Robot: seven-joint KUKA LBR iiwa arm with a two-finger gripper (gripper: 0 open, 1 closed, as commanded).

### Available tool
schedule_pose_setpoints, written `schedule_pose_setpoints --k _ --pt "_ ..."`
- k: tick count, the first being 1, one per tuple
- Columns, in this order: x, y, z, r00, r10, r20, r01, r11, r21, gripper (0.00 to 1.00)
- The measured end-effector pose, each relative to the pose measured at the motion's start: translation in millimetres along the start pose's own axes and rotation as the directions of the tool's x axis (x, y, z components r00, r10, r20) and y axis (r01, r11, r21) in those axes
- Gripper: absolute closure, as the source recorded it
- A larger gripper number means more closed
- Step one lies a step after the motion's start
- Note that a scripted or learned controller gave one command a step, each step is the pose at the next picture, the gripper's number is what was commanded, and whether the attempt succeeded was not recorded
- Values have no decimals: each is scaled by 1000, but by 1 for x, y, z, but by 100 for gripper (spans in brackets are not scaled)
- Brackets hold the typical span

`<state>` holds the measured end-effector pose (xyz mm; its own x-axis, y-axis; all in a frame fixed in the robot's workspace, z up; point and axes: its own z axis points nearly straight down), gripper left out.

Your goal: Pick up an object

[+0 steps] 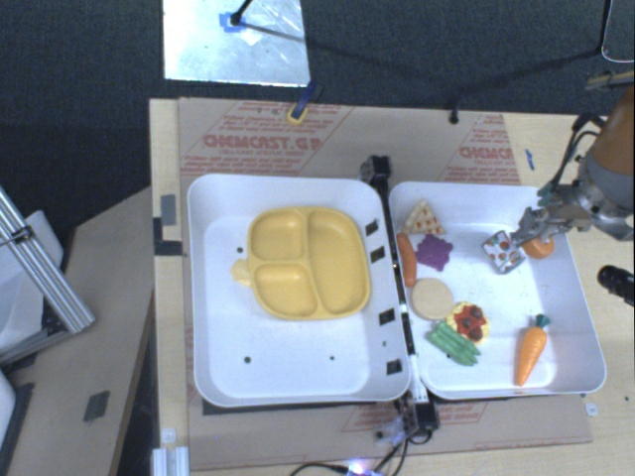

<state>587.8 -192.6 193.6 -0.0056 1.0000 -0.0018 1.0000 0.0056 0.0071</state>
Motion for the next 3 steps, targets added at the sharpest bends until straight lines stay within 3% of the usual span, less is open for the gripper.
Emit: schedule_pose_setpoints --k 1,3 --pt "0 2 -34 1000 0 0 0 1000 1 100" --pt "112 27 -50 1000 -5 -4 5 1000 3 100"
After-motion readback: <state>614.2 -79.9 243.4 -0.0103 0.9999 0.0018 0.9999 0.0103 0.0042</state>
